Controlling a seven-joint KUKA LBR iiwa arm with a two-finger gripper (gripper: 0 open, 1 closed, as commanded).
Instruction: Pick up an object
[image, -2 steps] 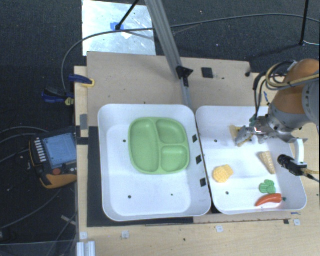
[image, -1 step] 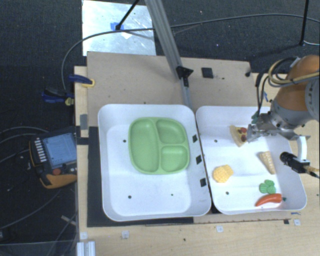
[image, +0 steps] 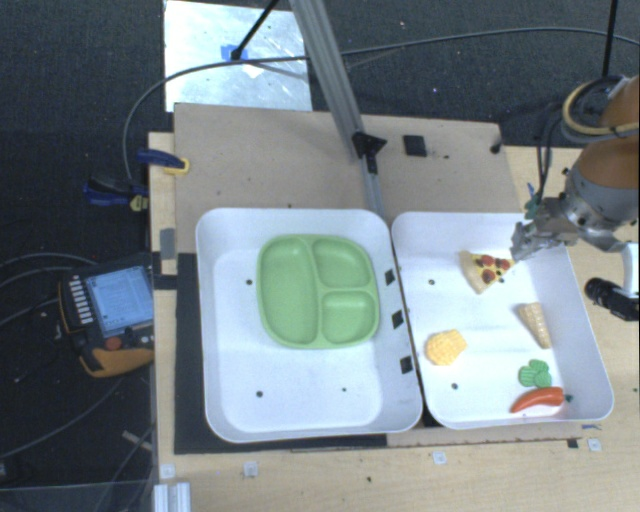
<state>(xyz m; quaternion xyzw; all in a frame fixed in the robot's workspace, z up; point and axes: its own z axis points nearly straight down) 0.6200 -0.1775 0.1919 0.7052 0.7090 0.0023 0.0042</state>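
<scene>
I see my end effector (image: 522, 243) low over the right white bin (image: 590, 345), just beside the toy pizza slice (image: 486, 269), but I cannot tell how open it is.

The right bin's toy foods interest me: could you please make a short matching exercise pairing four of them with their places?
Things:
1. pizza slice
2. corn cob
3. cone
4. red sausage

Places:
A. the bin's near right corner
B. left part of the bin, near the divider
C. far part, beside the pincer
D. right side, mid-depth

Pairs: 1-C, 2-B, 3-D, 4-A
</scene>
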